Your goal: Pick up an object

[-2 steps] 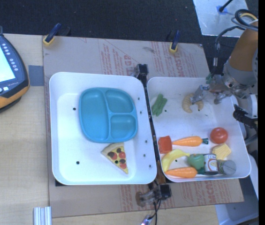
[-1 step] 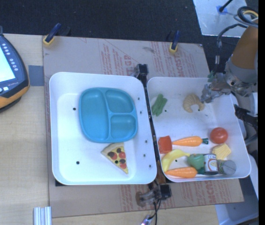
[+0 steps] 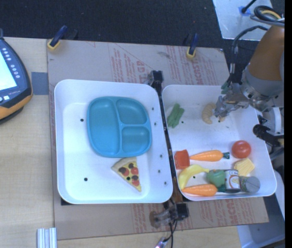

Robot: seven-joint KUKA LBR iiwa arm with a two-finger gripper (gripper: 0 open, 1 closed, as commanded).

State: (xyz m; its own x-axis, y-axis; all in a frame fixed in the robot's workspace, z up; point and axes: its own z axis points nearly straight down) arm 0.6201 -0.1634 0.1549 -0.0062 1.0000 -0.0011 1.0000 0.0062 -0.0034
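Two-finger gripper (image 3: pixel 222 112), finger state indiscernible, poised beside the small tan rounded piece (image 3: pixel 208 113) in the right white bin (image 3: pixel 270 161); an off-centre descent could nudge it away.

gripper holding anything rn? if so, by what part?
Cannot tell. The gripper sits low in the right bin, right beside a tan piece, but no grasp on it is visible.

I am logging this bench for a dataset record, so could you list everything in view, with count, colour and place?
Bins: 2, white, side by side.
Divided plate: 1, blue, left bin.
Pizza slice: 1, yellow, left bin, front.
Green piece: 1, right bin, left.
Tan piece: 1, right bin, by gripper.
Carrots: 2, orange, right bin.
Tomato: 1, red.
Banana: 1, yellow.
Can: 1, front right.
Tablet: 1, orange-edged, far left.
Clamps: 2, blue-yellow, back edge.
Gripper: 1, grey, over right bin.
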